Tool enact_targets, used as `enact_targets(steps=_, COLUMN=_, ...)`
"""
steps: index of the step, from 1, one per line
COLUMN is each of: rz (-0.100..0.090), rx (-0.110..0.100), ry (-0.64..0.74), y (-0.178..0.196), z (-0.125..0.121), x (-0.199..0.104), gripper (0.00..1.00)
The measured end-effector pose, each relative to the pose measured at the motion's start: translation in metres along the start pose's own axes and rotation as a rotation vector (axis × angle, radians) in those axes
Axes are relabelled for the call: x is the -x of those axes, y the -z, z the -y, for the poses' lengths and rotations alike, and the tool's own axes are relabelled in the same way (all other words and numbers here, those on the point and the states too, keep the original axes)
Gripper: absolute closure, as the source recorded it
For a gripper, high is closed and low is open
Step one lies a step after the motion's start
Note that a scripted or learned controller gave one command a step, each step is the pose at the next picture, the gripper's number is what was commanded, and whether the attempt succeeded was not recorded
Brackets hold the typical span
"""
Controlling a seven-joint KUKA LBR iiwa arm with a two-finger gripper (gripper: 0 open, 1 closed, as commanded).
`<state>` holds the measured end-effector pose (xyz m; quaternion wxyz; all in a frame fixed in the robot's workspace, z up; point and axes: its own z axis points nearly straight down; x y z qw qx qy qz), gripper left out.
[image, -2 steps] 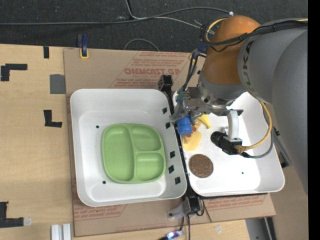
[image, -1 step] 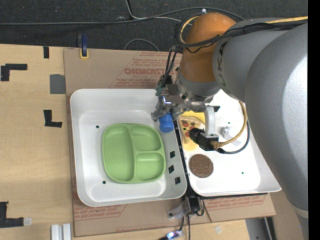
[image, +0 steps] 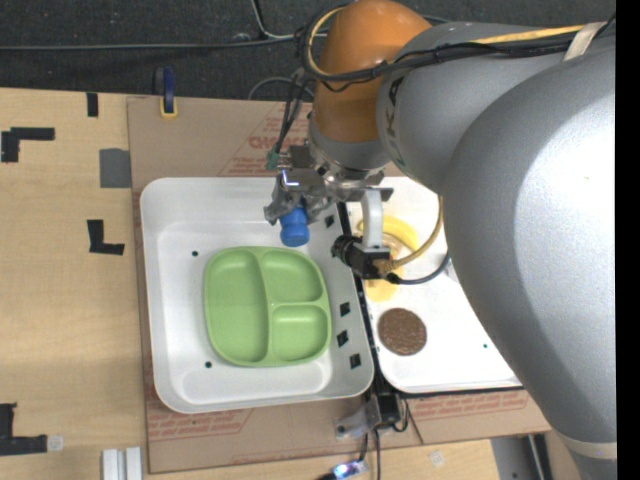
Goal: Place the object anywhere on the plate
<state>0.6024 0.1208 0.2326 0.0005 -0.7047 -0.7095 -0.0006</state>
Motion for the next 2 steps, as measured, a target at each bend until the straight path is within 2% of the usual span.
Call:
enact_targets(steps=1, rz=0.001, rx=0.001, ry=-0.001, y=0.0044, z=-0.0289, x=-0.0504, gripper=1.0)
enact_targets(steps=2, rz=0.003, rx=-0.002, ry=-0.004, y=0.0043, z=-0.0279, x=-0.0472, gripper=0.0)
